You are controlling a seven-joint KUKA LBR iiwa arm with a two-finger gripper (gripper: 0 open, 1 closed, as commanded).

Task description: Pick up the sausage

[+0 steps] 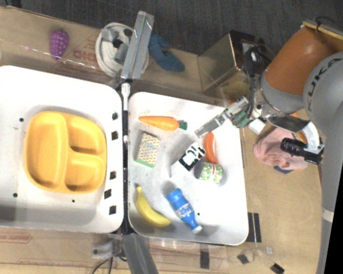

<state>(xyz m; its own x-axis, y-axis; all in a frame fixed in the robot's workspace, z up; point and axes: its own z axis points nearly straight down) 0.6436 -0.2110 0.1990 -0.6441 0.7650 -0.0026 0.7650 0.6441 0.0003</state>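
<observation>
Starting far left on the desk (278,204), there's a small purple grape-bunch toy (58,43) sitting above the left white bin (1,136). Inside that bin is a yellow plastic divided tray (67,151), pretty much centred. Up at the top between the bins sits a white round cup-like thing (113,47), with a blue soft-looking item (166,57) just beside it.

The right white bin (235,203) has all the clutter. An orange toy carrot with a green top (159,122) lies along the upper edge, a small checked green-and-tan packet (148,149) sits below it, and a yellow banana (149,210) curves along the bottom. Next to the banana is a blue plastic bottle (183,208) lying on its side. Further right there's a black-and-white carton (189,157) and a small green-labelled can (210,172), touching or nearly so.

The sausage (211,148), a reddish-orange stubby thing, lies just above the can, beside the carton. The robot's hand (209,128) sits right over its top end, near the bin's upper right. Can't tell how open the hand is, or whether it's got anything.

Off to the right on the desk, a pink cloth lump (274,151).
</observation>
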